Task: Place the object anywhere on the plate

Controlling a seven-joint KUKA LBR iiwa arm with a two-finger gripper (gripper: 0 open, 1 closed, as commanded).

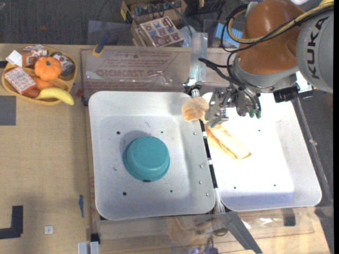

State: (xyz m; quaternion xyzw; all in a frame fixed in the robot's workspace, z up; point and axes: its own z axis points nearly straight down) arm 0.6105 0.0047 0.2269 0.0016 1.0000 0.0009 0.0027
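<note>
A teal round plate (pixel 146 157) lies in the left bin (pixel 106 115), left of centre. My gripper (pixel 206 115) hangs over the divide between the two bins, near their far edge. It is shut on a small tan, bread-like piece (pixel 194 109) that sticks out to the left of the fingers, above the left bin's right rim. The piece is up and to the right of the plate, well apart from it. A second flat tan and orange piece (pixel 229 143) lies in the right bin (pixel 280 168), just below the gripper.
A yellow bowl of toy food (pixel 38 75), with a banana and a pumpkin, sits on the bench at the far left. A clear plastic sheet (pixel 137 70) lies behind the left bin. Boxes and cables clutter the area behind the bench.
</note>
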